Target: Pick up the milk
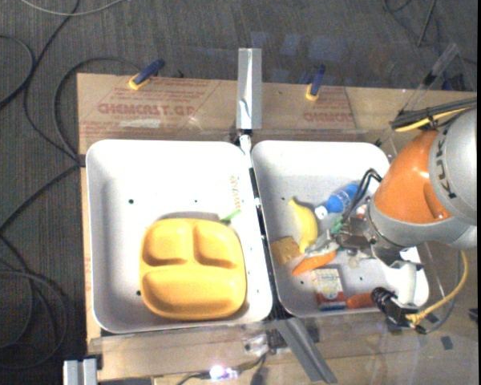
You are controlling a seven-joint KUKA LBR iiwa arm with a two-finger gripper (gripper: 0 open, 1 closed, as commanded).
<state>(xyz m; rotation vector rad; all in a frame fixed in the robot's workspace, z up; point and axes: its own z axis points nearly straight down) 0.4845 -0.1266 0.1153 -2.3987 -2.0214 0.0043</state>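
Right now the two white bins sit side by side on the bench, and nearly everything lies in the right bin [321, 155]. The left bin [128, 175] holds a yellow compartment tray [194, 269], three sections moulded into it, lying toward the near corner, with a thin green stick [229, 214] poking out at its far edge.

Over in the right bin the things crowd toward the near side. A banana [306, 221] lies close to the middle, a blue-capped bottle [337, 200] slants just beyond it, and a brownish piece of bread or the like [284, 250] rests near the dividing wall. An orange carrot [314, 263] lies just beside that. The milk [328, 287], a small white carton with red on its label, lies flat near the bin's front wall, below the carrot, with a red-orange object [358, 300] touching or nearly touching its right side.

The arm [421, 191], grey with its orange band, leans in from the right, and the gripper [342, 239] hangs over the clutter between bottle and carrot, a little beyond the milk. Whether its claw is spread or pressed together I cannot tell from where I stand.
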